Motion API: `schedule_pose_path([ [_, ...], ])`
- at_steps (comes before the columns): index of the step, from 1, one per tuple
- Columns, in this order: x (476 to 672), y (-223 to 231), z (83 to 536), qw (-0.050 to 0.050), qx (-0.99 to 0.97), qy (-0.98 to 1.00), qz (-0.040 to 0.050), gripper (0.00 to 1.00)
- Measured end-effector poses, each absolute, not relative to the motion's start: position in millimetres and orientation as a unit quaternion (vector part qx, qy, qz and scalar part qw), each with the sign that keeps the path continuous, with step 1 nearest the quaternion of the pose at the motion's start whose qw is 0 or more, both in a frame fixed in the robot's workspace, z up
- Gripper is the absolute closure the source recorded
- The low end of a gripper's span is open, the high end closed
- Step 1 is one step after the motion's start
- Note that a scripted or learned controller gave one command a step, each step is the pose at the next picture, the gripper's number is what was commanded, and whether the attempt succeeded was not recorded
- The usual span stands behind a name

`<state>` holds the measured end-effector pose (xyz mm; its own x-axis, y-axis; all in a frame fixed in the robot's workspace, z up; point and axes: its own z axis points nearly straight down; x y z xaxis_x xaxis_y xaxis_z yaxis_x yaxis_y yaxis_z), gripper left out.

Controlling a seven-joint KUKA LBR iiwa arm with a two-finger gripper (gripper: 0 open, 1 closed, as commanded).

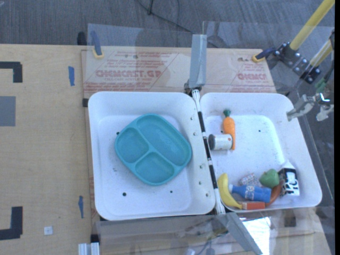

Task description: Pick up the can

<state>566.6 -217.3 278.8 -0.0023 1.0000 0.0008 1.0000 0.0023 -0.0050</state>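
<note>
The can (220,141) is small and white with a dark end. It lies on its side in the right bin (265,125), close to that bin's left wall. Just above it lies an orange toy carrot (228,125), almost touching it. Nothing covers the can, and the bin floor to its right is bare.
The left bin (106,116) holds a teal divided plate (153,149). In the right bin's front corner lie a banana (227,191), a blue object (248,192), a green item (270,177) and a black-and-white carton (288,180). Metal clamps and a yellow pole (313,20) stand beyond the right bin's rim.
</note>
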Motion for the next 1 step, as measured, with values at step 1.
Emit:
schedule_pose_path([
  [1, 566.6, -217.3, 278.8, 0.002, -0.706, -0.708, 0.0015, 0.00],
])
